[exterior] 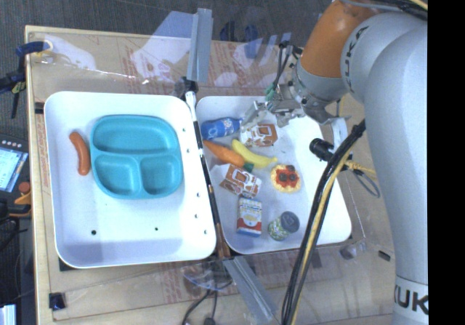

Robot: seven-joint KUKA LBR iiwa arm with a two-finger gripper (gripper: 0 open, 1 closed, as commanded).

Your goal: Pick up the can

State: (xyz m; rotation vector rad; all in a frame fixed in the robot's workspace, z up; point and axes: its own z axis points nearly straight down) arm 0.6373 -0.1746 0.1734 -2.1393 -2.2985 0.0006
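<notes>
The grey arm (385, 62) is reaching in from the right, its orange band (330, 33) sitting above the wrist, and the claw (270, 109) is hanging over the far end of the right bin (330, 222), just above a small patterned packet (261, 134); whether the claw is open or closed I cannot tell, since the wrist and its fittings are covering it. A black and yellow cable (320, 200) is trailing down from the arm across the right bin's edge. The two white bins are lying side by side on the wooden surface (109, 54). The left bin (65, 229) is holding a blue divided tray (136, 154) and a sausage (80, 152), which is lying just beside the tray's left side. The right bin is carrying a blue carton (220, 128), a carrot (224, 153) touching a banana (253, 155), a second patterned packet (241, 181), a round yellow and red item (286, 178) and a red and white box (249, 216). The can (283, 225) is lying on its side near the right bin's near edge (just beside the red and white box), showing a dark round end and a greenish label, well apart from the claw.
</notes>
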